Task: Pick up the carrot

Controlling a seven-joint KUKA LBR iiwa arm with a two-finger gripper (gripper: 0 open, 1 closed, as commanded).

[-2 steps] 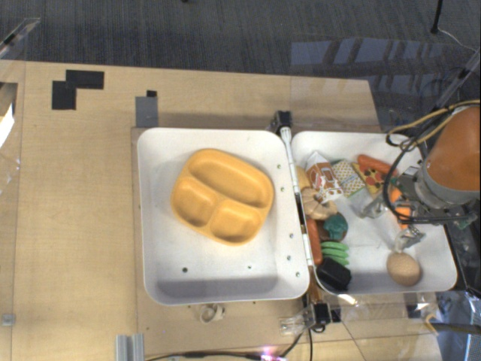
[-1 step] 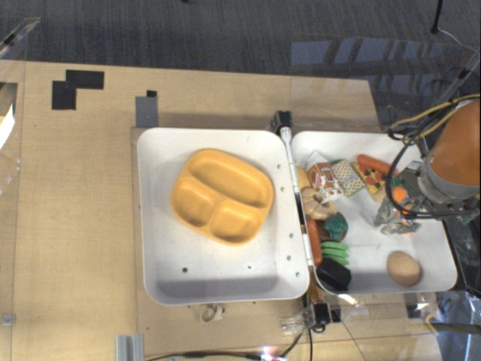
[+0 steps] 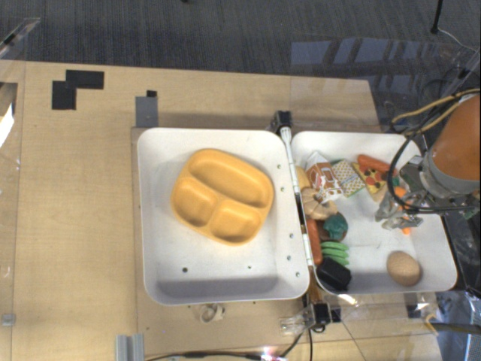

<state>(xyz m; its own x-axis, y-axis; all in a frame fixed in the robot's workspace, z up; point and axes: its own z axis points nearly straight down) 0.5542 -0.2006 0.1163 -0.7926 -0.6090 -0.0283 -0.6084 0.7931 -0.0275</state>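
Task stage: early | orange tapered carrot (image 3: 370,165) lies unlifted, upper right bin (image 3: 443,235) | metal pincer (image 3: 396,218) just below it, grip state indiscernible.

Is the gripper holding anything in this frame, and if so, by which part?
It cannot be told. The gripper sits low in the right bin, near the carrot, but no object is visibly in it.
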